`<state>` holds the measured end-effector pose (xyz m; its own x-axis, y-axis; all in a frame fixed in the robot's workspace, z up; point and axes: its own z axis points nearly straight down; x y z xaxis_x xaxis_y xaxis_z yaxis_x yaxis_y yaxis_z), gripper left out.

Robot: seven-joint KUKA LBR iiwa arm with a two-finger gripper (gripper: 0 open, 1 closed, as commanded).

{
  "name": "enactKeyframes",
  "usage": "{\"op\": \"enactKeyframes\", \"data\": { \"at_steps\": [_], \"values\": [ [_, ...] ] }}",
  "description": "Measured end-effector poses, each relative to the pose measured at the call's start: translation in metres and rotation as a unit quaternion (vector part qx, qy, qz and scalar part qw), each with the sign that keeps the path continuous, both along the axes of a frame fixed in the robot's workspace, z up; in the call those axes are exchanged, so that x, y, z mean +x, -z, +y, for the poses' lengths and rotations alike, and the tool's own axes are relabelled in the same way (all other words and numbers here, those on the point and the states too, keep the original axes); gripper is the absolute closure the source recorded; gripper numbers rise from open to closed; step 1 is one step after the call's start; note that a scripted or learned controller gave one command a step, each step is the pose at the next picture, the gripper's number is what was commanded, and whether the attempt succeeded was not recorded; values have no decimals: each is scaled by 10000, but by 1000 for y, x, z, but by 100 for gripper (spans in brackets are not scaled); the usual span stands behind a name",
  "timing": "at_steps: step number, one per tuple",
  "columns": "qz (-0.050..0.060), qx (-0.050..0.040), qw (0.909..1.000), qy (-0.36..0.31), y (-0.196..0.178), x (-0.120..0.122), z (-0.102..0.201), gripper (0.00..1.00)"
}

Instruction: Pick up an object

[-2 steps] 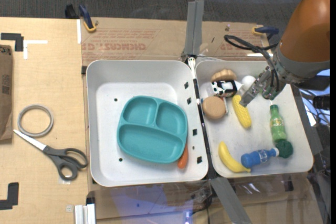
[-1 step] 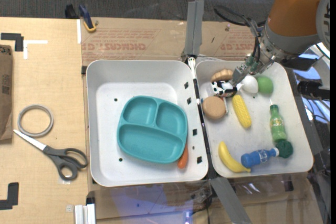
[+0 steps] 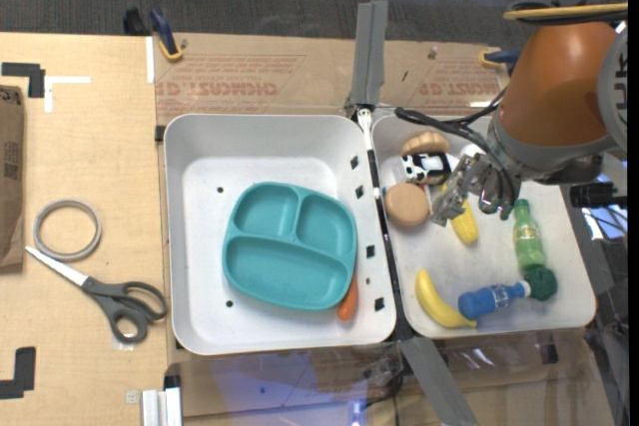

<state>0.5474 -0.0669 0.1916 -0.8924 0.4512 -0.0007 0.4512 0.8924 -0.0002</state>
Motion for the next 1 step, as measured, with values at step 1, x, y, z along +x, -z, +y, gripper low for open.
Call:
{"op": "enactKeyframes", "data": {
  "at_steps": [1],
  "values": [
    [-15, 0, 9999, 147, -49, 59, 41, 100]
  ]
}}
